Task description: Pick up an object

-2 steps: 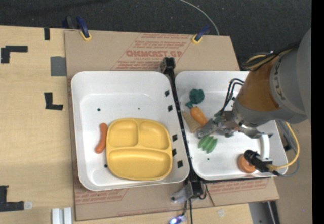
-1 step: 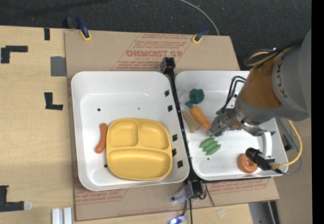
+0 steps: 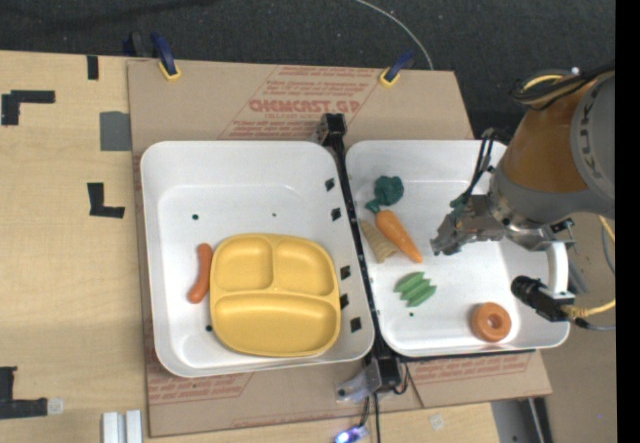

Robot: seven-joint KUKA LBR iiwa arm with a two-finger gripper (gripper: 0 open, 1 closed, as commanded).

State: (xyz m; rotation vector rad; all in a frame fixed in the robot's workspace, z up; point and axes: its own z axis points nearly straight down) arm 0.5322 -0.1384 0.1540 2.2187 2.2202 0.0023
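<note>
We look down on a pale wooden bench (image 3: pixel 60 261) with a sheet of brown cardboard (image 3: pixel 300 101) clamped on it, and on that two shallow white bins side by side.

Nearest us, in the right bin (image 3: pixel 455 336), sits a brown doughnut (image 3: pixel 491 321) by the front wall. A little further in lies a green pea pod (image 3: pixel 415 288). Beyond it an orange carrot (image 3: pixel 397 235) lies slantwise beside a tan wedge (image 3: pixel 378 244), the two touching or nearly so. Furthest back in that bin is a dark green broccoli piece (image 3: pixel 386 190).

The left bin (image 3: pixel 160 171) holds a yellow divided plate (image 3: pixel 274 294), with an orange sausage (image 3: pixel 201 272) just beside the plate's left edge.

The arm (image 3: pixel 555 156) reaches in from the right, and the claw (image 3: pixel 452 236) hangs over the right bin, near the carrot's right end but apart from it. We judge this to be the approach: nothing is lifted, and every object rests on a bin floor. The carrot looks the likeliest target. The next move, as we read it, calls for the claw to shift left until it straddles the carrot, drop low, and close across its narrow width, keeping clear of the wedge.

As for the claw, the dark fingers blur together from this angle, so we cannot tell how far apart they stand. We see nothing held between them.
</note>
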